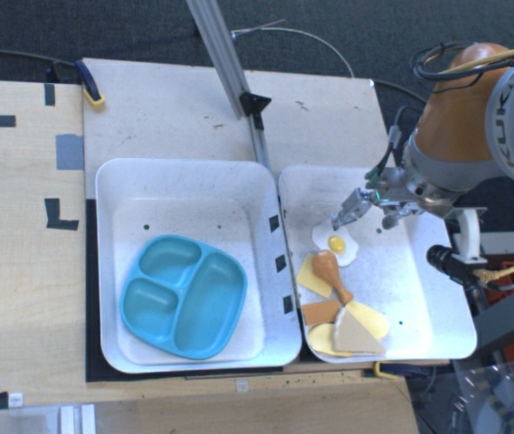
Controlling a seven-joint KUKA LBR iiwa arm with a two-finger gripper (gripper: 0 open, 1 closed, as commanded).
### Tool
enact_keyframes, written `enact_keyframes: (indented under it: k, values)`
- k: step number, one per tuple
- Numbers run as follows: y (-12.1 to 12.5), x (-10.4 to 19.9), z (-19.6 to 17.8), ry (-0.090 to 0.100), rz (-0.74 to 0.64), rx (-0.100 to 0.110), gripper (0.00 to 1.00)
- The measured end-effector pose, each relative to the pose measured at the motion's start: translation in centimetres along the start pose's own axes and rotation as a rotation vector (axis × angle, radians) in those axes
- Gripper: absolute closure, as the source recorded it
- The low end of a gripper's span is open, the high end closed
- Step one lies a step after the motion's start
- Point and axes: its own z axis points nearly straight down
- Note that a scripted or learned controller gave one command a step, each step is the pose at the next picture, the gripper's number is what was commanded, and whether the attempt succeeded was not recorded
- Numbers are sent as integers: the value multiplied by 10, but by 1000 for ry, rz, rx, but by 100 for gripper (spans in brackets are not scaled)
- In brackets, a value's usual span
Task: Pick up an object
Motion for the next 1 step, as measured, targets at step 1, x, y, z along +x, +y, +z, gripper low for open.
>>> enact_keyframes:
  k: [1]
  values:
    - [-36,73,47,3,-5,6,0]
